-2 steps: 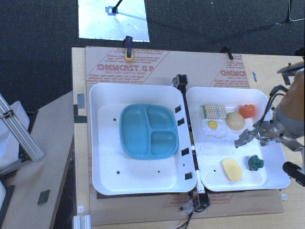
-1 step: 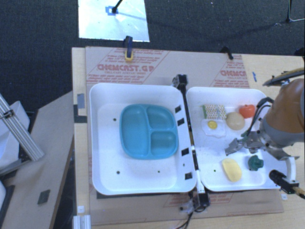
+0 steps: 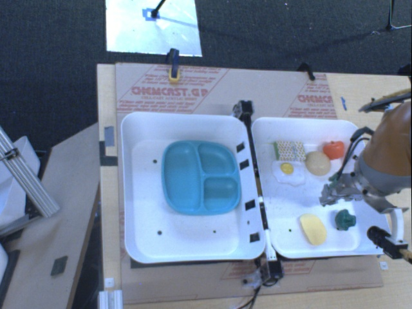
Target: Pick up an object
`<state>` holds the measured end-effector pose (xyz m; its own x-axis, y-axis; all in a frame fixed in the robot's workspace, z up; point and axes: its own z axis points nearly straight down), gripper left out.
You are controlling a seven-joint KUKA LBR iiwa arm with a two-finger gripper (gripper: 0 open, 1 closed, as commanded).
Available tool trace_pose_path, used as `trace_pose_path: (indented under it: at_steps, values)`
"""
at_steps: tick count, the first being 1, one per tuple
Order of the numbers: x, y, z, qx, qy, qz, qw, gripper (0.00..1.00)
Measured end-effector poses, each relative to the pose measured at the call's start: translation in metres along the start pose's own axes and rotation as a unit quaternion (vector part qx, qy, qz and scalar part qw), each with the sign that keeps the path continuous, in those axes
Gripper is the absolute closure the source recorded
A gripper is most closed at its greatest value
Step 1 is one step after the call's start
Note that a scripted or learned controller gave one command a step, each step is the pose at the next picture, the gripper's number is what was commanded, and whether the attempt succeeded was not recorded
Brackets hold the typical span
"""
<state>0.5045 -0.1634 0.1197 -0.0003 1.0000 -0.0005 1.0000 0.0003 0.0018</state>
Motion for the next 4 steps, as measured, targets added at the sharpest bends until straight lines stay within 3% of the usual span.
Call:
trace_pose_path:
  at_steps: [2,4]
  values:
    - [-0.003,0.014,-0.112,-0.003,-0.001,-0.002,1.0000,1.00]
    - [0.098,0.031,-0.110,0.000,0.001,-0.004,1.0000,1.00]
